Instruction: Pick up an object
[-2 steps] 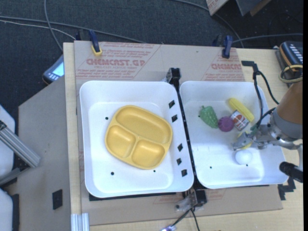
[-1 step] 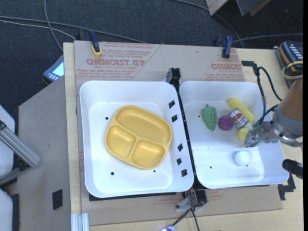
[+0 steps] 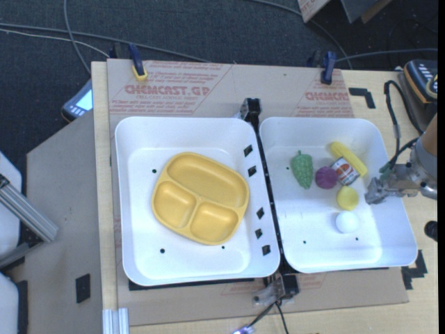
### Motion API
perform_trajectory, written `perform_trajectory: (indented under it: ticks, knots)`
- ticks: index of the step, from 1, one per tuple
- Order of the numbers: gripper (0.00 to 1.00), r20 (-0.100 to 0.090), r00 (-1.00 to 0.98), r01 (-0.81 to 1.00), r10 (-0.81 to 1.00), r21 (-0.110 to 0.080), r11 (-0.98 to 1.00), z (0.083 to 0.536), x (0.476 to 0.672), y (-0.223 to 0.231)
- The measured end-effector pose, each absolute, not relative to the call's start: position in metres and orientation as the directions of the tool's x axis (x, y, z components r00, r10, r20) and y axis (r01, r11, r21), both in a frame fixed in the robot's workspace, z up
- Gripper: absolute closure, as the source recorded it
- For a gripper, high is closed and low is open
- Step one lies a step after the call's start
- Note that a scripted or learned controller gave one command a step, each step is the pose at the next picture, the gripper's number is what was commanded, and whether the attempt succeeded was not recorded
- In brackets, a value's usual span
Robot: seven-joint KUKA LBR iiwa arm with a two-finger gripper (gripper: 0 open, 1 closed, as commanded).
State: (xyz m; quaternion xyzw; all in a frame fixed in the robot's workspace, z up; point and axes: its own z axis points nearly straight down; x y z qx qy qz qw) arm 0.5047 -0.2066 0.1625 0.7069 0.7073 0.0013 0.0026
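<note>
The right bin [image 3: 389, 252] holds a green ridged item [image 3: 302, 169], a purple ball [image 3: 325, 178], a small labelled can [image 3: 345, 172], a yellow banana-shaped piece [image 3: 348, 156], a yellow ball [image 3: 348, 199] and a white ball [image 3: 346, 222]. All cluster in that bin's upper half; its lower floor is bare. The gripper [image 3: 375, 192] sits at the bin's right wall, just beside the yellow ball; whether the jaws are spread cannot be told. The left bin [image 3: 132, 256] carries a yellow divided tray [image 3: 200, 197].

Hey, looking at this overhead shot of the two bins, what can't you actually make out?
- Pincer in the camera view: too small and blurred to tell its state.
- Small can: label too small to read.
- Arm: cut off by the right edge.
- Green toy: too small to identify.
</note>
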Motion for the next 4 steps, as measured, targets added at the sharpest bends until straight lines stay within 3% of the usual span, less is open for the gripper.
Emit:
perform_trajectory:
  ticks: [1, 2, 4]
  knots:
    - [1.0, -0.003, 0.0, 1.0, 1.0, 0.007, 0.0, 0.222, 0.499, -0.214]
    - [1.0, -0.001, -0.001, 1.0, 1.0, 0.004, 0.001, 0.243, 0.5, -0.214]
    - [1.0, 0.001, -0.007, 1.0, 1.0, 0.002, 0.007, 0.252, 0.535, -0.117]
